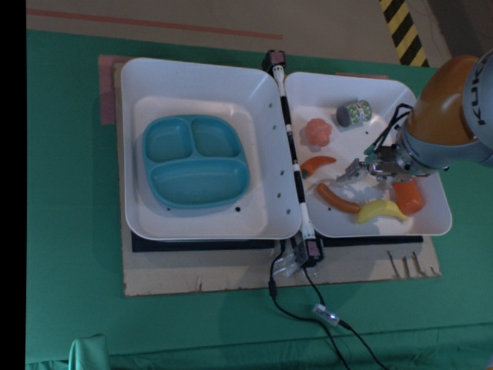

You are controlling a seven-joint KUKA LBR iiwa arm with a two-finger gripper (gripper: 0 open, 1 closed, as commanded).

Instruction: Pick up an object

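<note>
One gripper (350, 172) hovering above the sausage (337, 198), can't tell its fingers' state; I'd center over it before closing.

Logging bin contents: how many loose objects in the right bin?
6: can at back, pink piece left of it, chili, hot dog, banana in front, orange piece at right. The arm may hide more.

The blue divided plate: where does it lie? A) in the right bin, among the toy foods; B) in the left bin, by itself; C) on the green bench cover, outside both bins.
B: the blue divided plate lies flat in the left bin, while the toy foods sit in the right bin.
</note>
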